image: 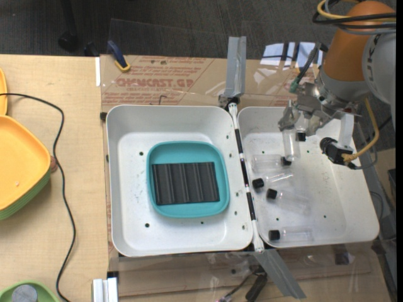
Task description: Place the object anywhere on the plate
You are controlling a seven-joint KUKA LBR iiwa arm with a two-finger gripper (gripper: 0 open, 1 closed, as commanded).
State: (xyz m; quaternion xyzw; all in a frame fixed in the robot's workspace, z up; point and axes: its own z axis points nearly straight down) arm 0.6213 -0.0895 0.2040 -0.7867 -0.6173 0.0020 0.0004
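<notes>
Three clear vials [275, 182], black caps, teal plate [187, 178]

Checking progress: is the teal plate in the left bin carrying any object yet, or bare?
Bare. The teal plate shows just its dark ribbed centre; the small clear, black-capped tubes lie in the right bin.

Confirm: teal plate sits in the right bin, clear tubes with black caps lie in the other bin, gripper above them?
Not quite. The camera view shows the teal plate in the left bin, not the right. The clear tubes with black caps lie in the right bin, and the gripper is above them.
</notes>
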